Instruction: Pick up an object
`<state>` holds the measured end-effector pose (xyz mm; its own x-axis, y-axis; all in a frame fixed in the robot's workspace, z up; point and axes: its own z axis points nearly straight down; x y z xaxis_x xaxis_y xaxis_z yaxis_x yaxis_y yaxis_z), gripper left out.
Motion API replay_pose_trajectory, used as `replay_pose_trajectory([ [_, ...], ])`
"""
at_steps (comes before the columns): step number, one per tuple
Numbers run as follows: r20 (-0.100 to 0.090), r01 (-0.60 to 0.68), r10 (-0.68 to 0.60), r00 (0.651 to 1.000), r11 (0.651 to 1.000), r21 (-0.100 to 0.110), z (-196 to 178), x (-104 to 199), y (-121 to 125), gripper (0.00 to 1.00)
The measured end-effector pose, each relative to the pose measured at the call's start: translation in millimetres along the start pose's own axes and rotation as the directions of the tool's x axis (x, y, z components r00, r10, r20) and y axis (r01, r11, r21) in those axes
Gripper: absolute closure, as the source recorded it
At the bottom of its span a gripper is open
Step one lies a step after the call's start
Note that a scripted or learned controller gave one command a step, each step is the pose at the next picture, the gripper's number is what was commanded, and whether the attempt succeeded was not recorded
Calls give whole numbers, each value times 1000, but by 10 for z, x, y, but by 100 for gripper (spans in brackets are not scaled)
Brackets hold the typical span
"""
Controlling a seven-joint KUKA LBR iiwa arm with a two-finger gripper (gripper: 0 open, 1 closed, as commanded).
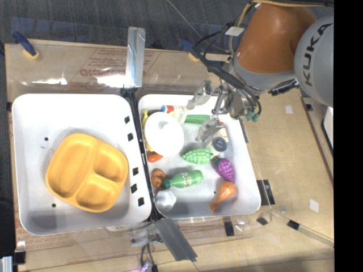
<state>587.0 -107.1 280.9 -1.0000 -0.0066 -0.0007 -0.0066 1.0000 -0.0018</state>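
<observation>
Left bin (22, 152): yellow divided tray (86, 171); no part in this step. Right bin (249, 194): white bowl (164, 134), green bottle (186, 179), green corn (197, 156), purple grapes (226, 168), orange drumstick (224, 194), crowded together; nothing lifted. Gripper (211, 130): low over the bin's upper middle, fingers parted, holding nothing; step judged approach; next, descend and close; bowl crowds the left.

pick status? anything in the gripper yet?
Done: the gripper is low in the right bin, above the green corn. In hand: nothing visible between its fingers. Left: the grasp and lift; the purple grapes, green bottle and white bowl lie untouched.
</observation>
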Motion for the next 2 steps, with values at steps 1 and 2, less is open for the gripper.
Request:
replay_pose_trajectory([
  [1,-4,170,-171,985,985,-4,1858,504,-552,0],
  [2,2,180,-180,984,984,-1,1731,470,-532,100],
])
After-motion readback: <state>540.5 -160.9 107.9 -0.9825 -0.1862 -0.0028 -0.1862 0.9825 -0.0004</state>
